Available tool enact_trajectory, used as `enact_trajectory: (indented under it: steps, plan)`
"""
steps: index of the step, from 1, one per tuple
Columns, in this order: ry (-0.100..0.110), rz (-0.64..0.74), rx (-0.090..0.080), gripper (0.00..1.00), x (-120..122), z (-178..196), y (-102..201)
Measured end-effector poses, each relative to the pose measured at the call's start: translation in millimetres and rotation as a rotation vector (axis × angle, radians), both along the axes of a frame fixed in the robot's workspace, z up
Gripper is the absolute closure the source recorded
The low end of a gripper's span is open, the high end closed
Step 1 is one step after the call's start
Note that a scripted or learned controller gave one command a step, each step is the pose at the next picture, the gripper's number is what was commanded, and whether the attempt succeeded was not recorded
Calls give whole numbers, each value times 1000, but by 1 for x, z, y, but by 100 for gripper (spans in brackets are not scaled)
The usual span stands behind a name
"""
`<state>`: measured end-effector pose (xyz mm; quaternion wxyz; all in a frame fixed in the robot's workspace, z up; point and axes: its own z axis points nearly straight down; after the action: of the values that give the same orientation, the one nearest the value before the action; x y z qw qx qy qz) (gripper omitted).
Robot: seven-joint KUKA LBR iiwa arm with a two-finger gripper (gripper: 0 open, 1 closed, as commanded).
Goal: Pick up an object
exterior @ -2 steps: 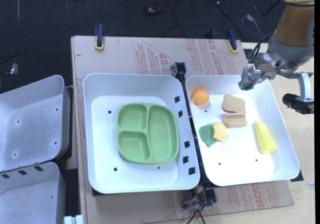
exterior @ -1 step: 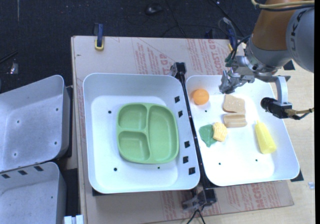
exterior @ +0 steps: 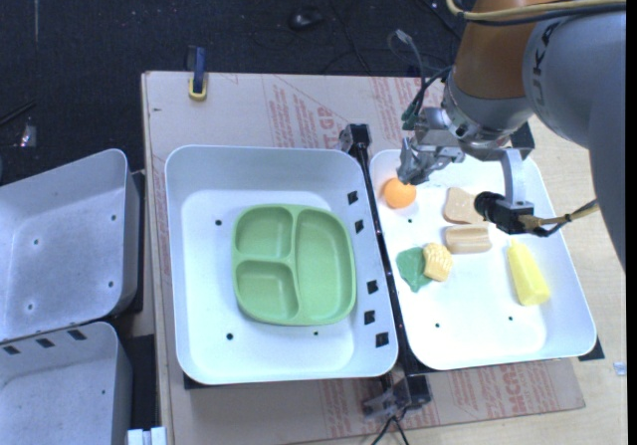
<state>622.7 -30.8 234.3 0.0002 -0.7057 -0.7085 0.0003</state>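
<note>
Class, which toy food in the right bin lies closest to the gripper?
The round orange fruit, just below the gripper near the bin's upper left corner; the other foods lie farther down.

Green 3-compartment tray [exterior: 295, 265] in left bin [exterior: 189, 264]; blue clamp [exterior: 198, 74] on bench [exterior: 259, 105].

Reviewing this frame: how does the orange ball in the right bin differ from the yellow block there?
The orange ball is round; the yellow block is elongated. The ball lies at the right bin's far-left corner, directly under the gripper; the block lies near the right wall, away from the gripper. Both rest on the bin floor.
</note>
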Motion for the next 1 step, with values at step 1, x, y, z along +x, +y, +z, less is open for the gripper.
enact_trajectory:
  steps: [1]
  plan:
    - [2, 3, 1, 100, -10, -2, 56]
